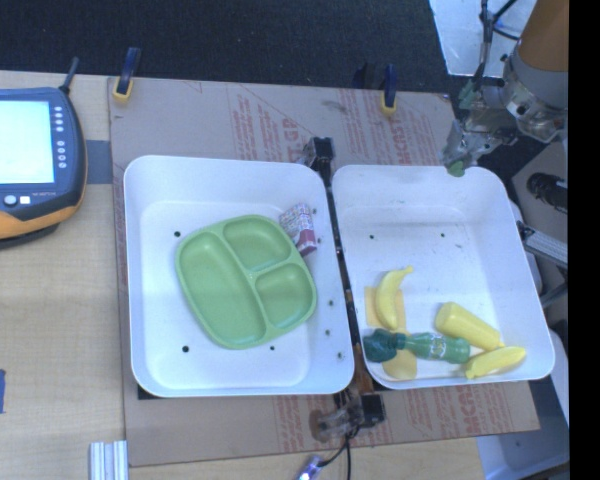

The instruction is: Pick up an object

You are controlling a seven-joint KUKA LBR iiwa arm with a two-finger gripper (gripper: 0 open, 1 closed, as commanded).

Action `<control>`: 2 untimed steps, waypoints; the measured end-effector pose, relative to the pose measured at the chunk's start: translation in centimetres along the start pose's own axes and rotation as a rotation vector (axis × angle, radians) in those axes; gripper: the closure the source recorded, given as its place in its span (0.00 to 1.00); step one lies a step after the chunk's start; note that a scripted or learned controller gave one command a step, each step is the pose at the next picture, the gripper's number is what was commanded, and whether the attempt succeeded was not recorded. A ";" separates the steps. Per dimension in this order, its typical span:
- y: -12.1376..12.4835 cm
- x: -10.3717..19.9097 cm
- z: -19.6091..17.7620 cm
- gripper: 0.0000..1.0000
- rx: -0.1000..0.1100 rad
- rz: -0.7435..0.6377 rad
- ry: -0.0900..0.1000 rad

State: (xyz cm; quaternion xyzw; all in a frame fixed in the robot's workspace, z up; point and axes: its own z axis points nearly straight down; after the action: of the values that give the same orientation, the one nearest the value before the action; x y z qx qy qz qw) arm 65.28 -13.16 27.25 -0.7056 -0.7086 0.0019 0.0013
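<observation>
From the camera view, the gripper (460,160) hangs at the far right corner of the right bin (510,228), its upper arm cut off by the frame edge; its tips are too small and dark to judge, so whether it grips anything cannot be told. Well below it in that bin lie a yellow banana (389,298), a green bottle (417,347) and two yellow pieces (467,324), bunched together. Far to its left, the left bin (145,268) holds a green divided plate (246,281) with a small wrapped packet (300,227) touching its rim.
</observation>
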 end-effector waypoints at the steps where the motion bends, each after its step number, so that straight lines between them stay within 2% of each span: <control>1: -5.3 9.5 7.1 0.00 0.001 -0.003 0.000; 2: -1.8 2.5 17.6 0.00 -0.010 0.001 -0.005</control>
State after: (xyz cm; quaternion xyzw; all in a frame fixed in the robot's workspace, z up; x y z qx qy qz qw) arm 63.41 -10.64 9.65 -0.7059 -0.7083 0.0000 -0.0038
